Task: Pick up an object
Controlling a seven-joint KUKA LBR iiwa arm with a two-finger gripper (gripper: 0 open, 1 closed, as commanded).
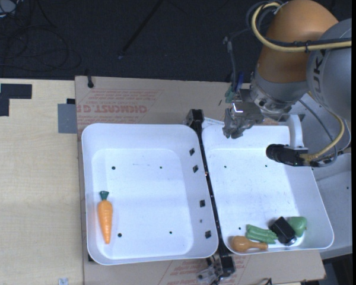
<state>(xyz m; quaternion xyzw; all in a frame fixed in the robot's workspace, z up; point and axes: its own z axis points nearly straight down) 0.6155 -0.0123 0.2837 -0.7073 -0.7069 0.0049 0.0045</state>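
Camera view: looks down on two white bins side by side on the tabletop.
Gripper [233,129]: hangs over the far left corner of the right bin [267,183]; whether it is open I can't tell, nothing visibly held.
Right bin, near edge: orange pear-shaped toy [247,244], green pod [261,234], black block [283,230], green piece [297,224], all bunched together.
Left bin [142,159]: toy carrot [105,216] by its near left side.

Red printing on the cardboard sheet [143,100] beyond the left bin [92,159], upside down and mirrored, too blurred to read with certainty. More red printing on the cardboard's near edge below the bins, likewise illegible. No other readable text, numbers or brands anywhere.
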